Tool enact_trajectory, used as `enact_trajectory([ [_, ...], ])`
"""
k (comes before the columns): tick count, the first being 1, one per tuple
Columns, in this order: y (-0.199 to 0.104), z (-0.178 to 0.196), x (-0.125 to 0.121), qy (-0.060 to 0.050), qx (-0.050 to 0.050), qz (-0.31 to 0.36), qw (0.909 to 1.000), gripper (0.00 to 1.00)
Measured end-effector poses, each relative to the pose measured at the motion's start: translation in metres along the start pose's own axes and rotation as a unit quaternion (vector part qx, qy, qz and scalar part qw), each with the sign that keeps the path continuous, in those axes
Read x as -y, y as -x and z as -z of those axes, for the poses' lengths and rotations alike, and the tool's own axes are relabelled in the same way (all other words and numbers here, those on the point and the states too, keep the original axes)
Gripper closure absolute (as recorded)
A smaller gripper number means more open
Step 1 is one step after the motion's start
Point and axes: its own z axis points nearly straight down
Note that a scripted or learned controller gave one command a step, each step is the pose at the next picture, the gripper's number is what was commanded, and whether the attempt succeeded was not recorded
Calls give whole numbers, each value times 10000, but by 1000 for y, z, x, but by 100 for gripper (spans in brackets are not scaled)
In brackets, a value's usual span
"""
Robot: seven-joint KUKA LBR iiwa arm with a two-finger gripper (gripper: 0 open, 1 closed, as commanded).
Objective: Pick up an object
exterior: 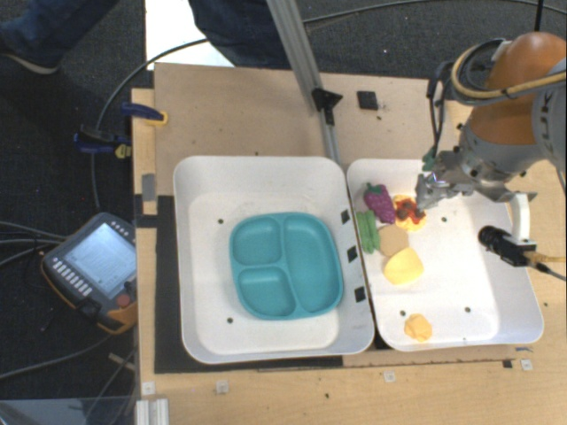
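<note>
Left bin (204, 264): teal 3-compartment tray (286, 265) near its centre. Right bin (496, 312): green pod (367, 230) along the left wall, purple grapes (380, 203) beside it, tan block (393, 239), yellow lemon (403, 266), orange piece (417, 328) near the front edge. Gripper (427, 193) low over a red-orange toy (407, 211) by the back-left corner; grip state can't be told.

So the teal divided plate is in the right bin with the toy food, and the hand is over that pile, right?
Not quite. The camera view shows the teal divided plate alone in the left bin; the toy food is in the right bin, with the hand over it.
</note>
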Motion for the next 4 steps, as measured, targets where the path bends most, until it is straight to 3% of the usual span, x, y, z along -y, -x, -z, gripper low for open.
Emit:
enact_trajectory([
  [4,-195,1,79,-8,-6,1,10000,100],
])
